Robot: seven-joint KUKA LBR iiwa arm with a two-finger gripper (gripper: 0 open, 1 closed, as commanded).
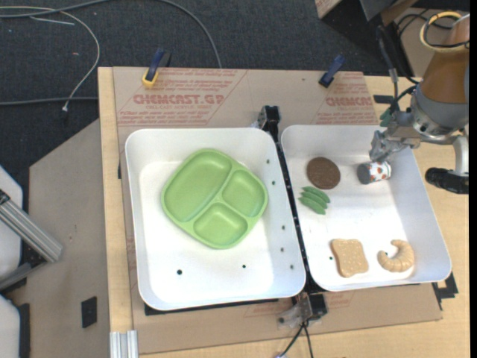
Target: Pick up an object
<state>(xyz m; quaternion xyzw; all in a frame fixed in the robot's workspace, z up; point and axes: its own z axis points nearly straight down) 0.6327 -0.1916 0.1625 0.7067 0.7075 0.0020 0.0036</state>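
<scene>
Small grey-and-white rounded object with red-orange spots [373, 172] lies in the right-hand shallow white bin [432, 222], near that bin's far right part, directly under the tip of the two-finger gripper [381, 153]. It looks stubby and somewhat cylindrical, darker grey on its left end and pale with reddish marks on its right; its exact kind is too small to make out. The gripper hangs from the grey arm with an orange band [445, 73], which comes in from the right, and its metal tip sits just above and touching or nearly touching the object; whether it is clenched or released cannot be told at this angle. In the same bin, a round dark brown cookie-like disc [323, 173] rests to the left of the object, a green pea pod [314, 199] lies just below that disc, and a tan slice of toast [348, 256] and a beige croissant [397, 256] sit side by side near the bin's near edge. The left-hand shallow white bin [149, 274] holds a light green plastic divided plate [215, 198] with three compartments.
</scene>
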